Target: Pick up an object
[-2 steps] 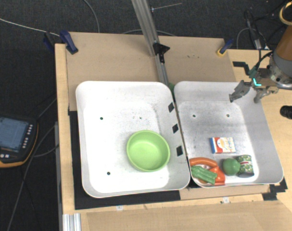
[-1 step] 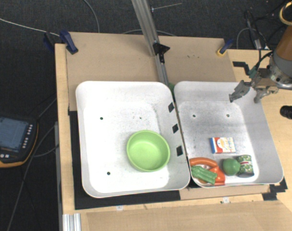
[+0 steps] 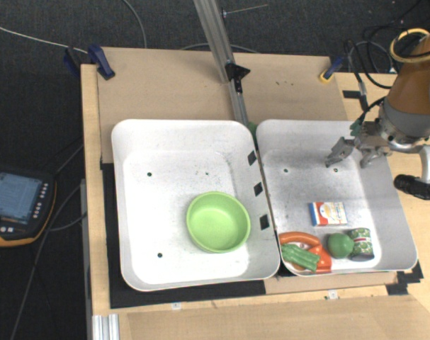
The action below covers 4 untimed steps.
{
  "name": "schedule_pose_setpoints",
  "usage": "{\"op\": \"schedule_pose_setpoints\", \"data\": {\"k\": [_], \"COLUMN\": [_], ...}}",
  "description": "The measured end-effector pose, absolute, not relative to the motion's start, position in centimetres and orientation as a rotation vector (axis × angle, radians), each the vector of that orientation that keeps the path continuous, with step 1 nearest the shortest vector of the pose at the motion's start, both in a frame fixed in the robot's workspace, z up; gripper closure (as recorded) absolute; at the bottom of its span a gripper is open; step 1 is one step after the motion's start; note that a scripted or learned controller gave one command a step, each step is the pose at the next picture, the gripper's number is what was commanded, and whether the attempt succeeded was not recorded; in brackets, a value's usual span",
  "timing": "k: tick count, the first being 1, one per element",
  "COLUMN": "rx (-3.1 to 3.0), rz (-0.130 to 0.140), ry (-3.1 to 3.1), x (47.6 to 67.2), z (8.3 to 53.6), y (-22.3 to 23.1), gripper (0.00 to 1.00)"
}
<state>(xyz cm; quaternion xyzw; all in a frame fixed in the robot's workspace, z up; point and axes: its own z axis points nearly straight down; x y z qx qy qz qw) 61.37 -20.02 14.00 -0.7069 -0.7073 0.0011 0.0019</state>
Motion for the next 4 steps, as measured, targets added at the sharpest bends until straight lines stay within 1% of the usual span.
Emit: {"op": "schedule_pose_setpoints", "data": {"k": [1,2,3,4], "rx": [-2.219,-2.222,-2.224,-2.224], "rz": [0.003,-0.002,-0.004,-0.004], "ry": [-2.220,-2.224,-2.225,-2.224], "x": [61.3,61.4,61.1,61.6], "z": [9.3,10.7,15.1,19.4], "y": [-20.0,-20.0,-19.8,-20.1], "gripper": [0.00,1.00,1.00,1.00]}}
